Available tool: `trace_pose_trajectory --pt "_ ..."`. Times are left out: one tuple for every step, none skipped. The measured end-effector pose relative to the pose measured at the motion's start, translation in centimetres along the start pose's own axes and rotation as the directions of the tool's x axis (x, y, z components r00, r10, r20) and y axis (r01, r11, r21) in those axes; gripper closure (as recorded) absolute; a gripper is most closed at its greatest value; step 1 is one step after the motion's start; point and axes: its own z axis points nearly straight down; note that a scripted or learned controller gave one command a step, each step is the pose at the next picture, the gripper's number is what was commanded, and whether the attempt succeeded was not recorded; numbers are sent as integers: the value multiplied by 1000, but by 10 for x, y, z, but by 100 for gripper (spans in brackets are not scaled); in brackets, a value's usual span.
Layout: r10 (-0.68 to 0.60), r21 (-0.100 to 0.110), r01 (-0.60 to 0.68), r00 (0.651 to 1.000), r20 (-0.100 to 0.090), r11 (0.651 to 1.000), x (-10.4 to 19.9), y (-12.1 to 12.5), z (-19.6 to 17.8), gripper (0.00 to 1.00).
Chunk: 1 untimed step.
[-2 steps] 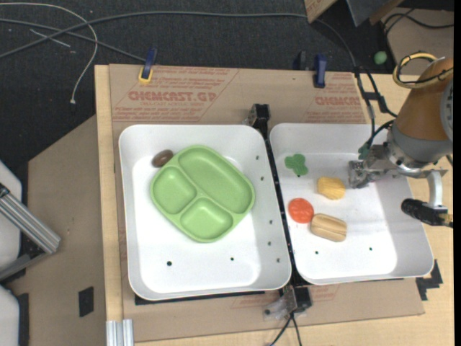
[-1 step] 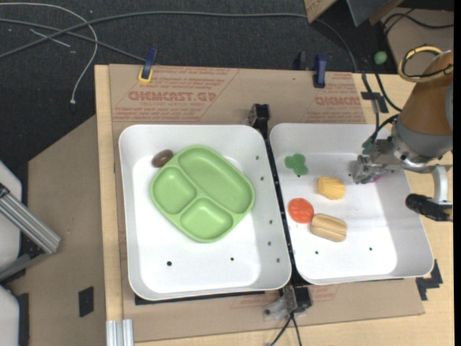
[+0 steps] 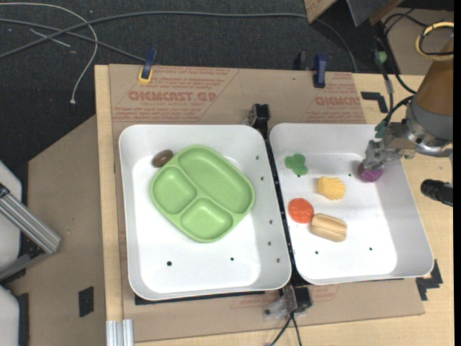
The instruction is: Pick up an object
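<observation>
In the right bin point(image 3: 389, 254) lie a green leafy piece point(image 3: 295, 164), a yellow ridged piece point(image 3: 331, 187), a round orange-red piece point(image 3: 301, 209) and a tan bun-shaped piece point(image 3: 328, 227). A small purple object point(image 3: 370, 174) sits near the bin's far right side. My gripper point(image 3: 376, 157) is low in the bin, right over the purple object and touching or nearly touching its top. The wrist hides how the jaws stand.
The left bin point(image 3: 144, 258) holds a green divided plate point(image 3: 203, 192) and a small brown object point(image 3: 162, 158) at the plate's upper left. A ridge where the two bins meet runs between them. Blue clamps point(image 3: 149, 62) pin the cardboard at the back.
</observation>
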Motion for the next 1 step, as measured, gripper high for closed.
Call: trace_pose_trajectory --pt "-1 -1 1 1000 0 1000 5 -7 -52 100"
